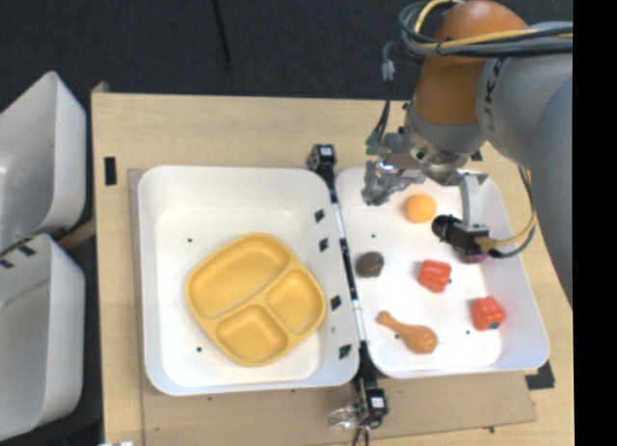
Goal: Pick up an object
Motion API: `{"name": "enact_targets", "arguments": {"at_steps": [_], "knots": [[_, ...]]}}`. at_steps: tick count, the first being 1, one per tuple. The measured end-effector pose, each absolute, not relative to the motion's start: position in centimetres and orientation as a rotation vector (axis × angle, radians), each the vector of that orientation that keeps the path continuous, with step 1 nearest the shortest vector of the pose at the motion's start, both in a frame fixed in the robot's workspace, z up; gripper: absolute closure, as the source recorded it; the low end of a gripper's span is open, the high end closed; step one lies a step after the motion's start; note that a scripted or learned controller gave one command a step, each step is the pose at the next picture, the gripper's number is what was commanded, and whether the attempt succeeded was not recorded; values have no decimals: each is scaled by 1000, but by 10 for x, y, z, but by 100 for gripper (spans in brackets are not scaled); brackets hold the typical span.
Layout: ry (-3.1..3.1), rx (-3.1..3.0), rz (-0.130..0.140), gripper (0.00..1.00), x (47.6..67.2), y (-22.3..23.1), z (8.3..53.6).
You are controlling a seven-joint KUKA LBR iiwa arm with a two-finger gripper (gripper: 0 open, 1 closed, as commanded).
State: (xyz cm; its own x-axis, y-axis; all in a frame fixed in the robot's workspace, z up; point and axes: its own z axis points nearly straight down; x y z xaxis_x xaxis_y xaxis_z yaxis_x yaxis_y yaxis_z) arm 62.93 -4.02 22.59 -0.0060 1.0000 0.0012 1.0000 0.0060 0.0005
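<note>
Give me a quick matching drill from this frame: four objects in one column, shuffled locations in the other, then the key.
Objects:
1. yellow divided tray
2. orange ball
3. drumstick toy
4. brown round piece

Places:
A. right bin, close beside the divider between the bins
B. left bin, around its middle
C. right bin, near the front edge
D. right bin, at the back, just right of the gripper

Pairs: 1-B, 2-D, 3-C, 4-A

Probably a robotics lab: cabled arm (501,78), bench (241,126) with white bins (154,242).
</note>
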Motion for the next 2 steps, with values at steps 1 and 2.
{"name": "enact_targets", "arguments": {"at_steps": [1,2], "knots": [[-2229,-2212,-2,100,609,19,232],[-2227,-2214,0,100,593,59,233]]}}
